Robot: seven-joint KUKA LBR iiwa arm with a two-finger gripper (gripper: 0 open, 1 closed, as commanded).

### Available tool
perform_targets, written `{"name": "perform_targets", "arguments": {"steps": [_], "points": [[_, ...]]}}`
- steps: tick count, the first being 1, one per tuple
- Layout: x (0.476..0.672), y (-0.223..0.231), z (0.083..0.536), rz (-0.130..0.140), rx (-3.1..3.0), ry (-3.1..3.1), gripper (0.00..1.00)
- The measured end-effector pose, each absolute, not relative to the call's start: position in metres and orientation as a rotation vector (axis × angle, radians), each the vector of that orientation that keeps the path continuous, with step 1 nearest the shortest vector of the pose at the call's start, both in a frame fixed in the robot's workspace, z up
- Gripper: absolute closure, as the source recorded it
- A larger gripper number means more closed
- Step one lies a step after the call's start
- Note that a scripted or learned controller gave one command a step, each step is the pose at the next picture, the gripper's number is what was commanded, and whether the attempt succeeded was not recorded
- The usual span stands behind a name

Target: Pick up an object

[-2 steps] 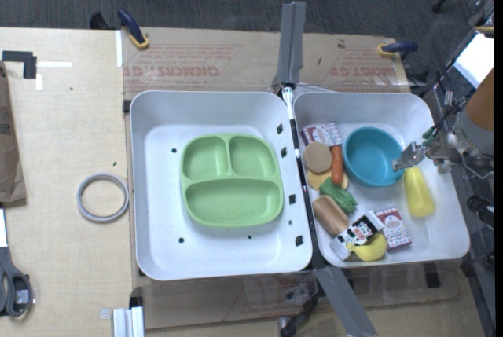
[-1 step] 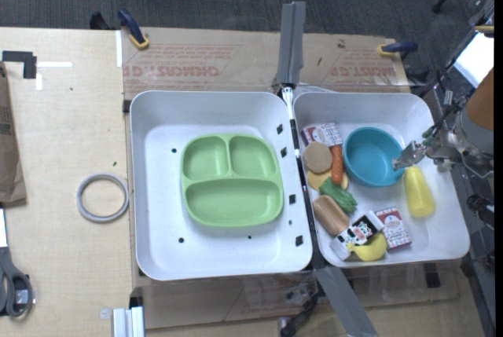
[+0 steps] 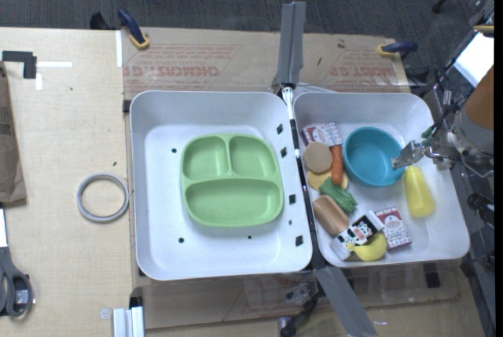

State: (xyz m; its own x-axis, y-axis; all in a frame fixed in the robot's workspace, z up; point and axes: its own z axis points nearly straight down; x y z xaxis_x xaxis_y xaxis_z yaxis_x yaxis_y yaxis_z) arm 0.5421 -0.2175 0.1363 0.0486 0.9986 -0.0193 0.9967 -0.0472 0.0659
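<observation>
The left bin (image 3: pixel 149 170) carries a green divided plate (image 3: pixel 232 180) at its middle. The right bin (image 3: pixel 448 237) holds a blue bowl (image 3: pixel 371 156) near its far edge, a yellow bottle (image 3: pixel 417 191) along its right wall, then a carrot (image 3: pixel 337 163) and banana (image 3: pixel 371 249) toward its near edge. The gripper (image 3: pixel 409 153) hangs at the bowl's right rim; whether it is released or clenched cannot be told.

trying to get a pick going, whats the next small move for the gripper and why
Probably lower and nudge toward the yellow plastic bottle. The metal gripper sits over the right edge of the round blue bowl, nothing visibly between its fingers, in the right white bin. The bottle lies just below it, apart from the crowded toy food.
</observation>
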Motion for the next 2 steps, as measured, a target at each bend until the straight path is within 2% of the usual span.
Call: {"name": "perform_targets", "arguments": {"steps": [2], "points": [[0.5425, -0.2181, 0.1358, 0.046, 2.168, 2.185, 0.00]]}}
